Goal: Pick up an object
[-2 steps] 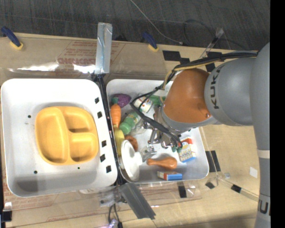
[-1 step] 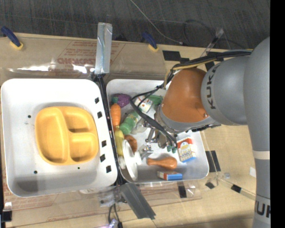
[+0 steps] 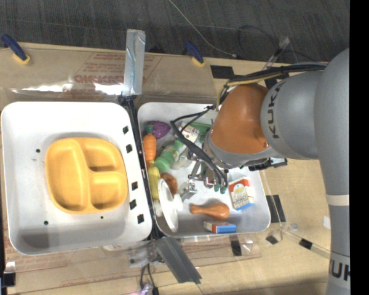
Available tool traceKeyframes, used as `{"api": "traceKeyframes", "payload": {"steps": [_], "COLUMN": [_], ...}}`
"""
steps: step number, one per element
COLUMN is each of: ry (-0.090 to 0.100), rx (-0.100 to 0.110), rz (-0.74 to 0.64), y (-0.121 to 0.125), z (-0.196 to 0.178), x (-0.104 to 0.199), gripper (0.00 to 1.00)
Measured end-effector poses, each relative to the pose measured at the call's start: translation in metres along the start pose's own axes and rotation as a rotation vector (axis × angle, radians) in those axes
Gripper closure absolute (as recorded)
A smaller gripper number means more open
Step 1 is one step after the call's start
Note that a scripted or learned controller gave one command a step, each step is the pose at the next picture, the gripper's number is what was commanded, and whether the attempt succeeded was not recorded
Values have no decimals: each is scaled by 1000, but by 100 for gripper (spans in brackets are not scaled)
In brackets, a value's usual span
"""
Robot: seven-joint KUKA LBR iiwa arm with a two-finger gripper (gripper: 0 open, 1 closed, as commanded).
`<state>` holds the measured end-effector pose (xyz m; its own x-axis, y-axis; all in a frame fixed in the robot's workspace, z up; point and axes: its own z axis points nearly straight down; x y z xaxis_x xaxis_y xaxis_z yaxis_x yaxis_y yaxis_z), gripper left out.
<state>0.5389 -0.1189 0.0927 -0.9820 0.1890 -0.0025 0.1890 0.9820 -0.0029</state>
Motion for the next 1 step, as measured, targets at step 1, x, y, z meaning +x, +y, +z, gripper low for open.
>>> {"api": "traceKeyframes", "payload": {"steps": [1], "ry": [-5], "rx": [1], "rz": [190], "y": [-6], "z": [-1], "x": [10], "gripper": [0]}}
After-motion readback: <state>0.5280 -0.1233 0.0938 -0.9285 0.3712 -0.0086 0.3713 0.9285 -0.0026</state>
